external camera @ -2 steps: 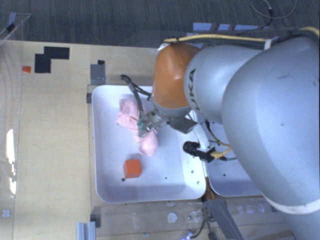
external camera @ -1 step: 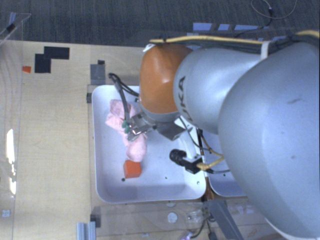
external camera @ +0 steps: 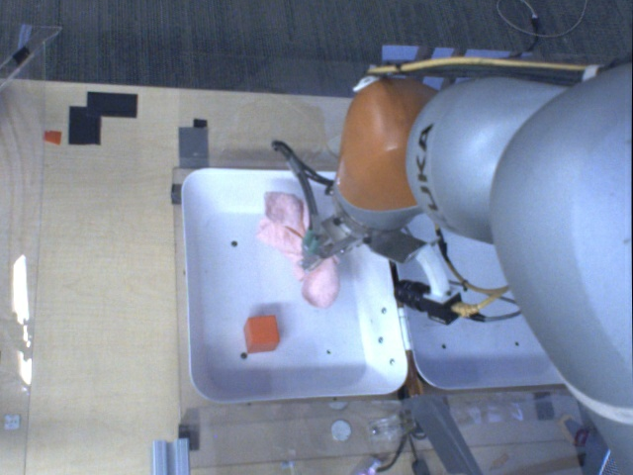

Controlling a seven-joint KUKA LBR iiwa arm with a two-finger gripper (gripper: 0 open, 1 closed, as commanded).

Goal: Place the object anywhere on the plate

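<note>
A soft, pale pink, crumpled cloth point(external camera: 297, 240) is lying in the left bin point(external camera: 213, 285), above an orange cube point(external camera: 262, 333). The gripper point(external camera: 318, 250) is sitting over its middle; its state I cannot tell. Letters "KA" are showing on the arm point(external camera: 475, 156).

The counter point(external camera: 99, 295) is pale wood, and two shallow white bins sit on it side by side: the left bin point(external camera: 213, 295) lies in plain sight, while the right bin point(external camera: 475, 359) is mostly covered by the big grey arm. Toward the far left corner, black patches point(external camera: 99, 115) and a small orange mark point(external camera: 51, 138) lie flat on the wood. A grey block point(external camera: 194, 144) stands just beyond the left bin's far corner.
</note>
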